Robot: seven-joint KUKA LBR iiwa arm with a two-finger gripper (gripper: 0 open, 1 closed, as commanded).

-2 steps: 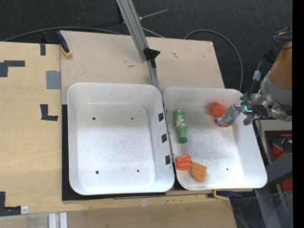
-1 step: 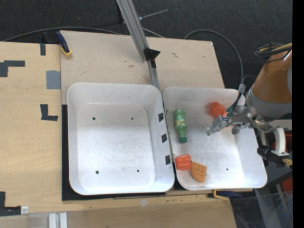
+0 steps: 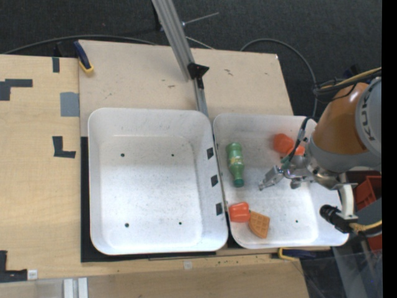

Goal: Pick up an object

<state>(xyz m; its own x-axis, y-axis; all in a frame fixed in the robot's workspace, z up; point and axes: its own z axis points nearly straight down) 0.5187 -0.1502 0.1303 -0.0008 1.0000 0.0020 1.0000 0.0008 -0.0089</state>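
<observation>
The right bin holds a green bottle lying near its left wall. An orange piece rests at the bin's back right. At the front left are a red-orange block and, beside it, a tan waffle-like piece. My gripper reaches in from the right over the middle of this bin. It sits to the right of the bottle and in front of the orange piece, apart from both. Nothing shows in its grasp.
The left bin stands beside the right one, with a raised divider between them. A slanted metal pole rises from the back of the bench. Cables run at the back right.
</observation>
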